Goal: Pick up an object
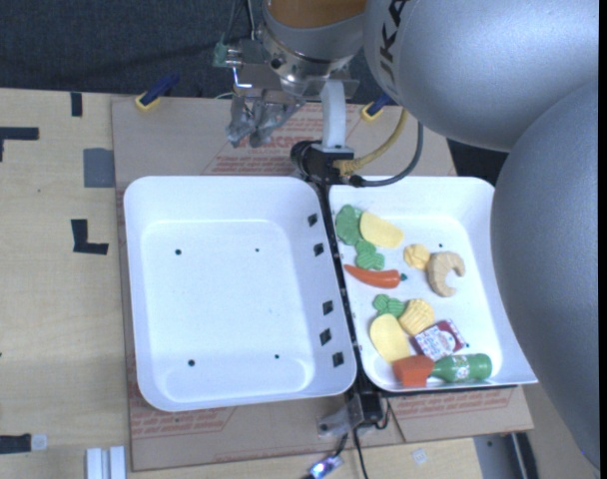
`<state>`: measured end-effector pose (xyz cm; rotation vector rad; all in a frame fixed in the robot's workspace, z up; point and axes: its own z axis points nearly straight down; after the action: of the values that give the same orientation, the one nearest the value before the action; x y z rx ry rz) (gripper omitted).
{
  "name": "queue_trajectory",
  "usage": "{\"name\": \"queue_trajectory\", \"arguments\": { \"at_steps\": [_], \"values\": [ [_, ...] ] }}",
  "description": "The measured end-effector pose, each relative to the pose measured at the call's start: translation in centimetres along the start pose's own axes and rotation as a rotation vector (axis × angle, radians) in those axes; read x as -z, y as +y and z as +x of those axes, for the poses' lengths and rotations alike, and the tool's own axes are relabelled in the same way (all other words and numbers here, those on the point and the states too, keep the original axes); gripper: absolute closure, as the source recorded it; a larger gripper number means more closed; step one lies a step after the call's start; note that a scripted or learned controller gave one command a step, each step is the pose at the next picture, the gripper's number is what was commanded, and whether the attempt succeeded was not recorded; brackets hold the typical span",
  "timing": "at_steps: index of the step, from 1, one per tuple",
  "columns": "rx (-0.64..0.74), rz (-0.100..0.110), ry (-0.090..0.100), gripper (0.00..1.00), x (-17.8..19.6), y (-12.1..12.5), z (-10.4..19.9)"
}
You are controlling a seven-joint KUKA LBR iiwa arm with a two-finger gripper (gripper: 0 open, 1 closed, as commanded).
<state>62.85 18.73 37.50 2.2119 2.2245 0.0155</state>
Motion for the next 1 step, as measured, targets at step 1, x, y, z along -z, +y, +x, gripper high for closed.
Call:
{"name": "queue_trajectory", "arguments": {
  "at_steps": [1],
  "values": [
    [-0.001, -0.007, 0.002, 1.00, 17.07, 0.01, 1.87]
  ]
}}
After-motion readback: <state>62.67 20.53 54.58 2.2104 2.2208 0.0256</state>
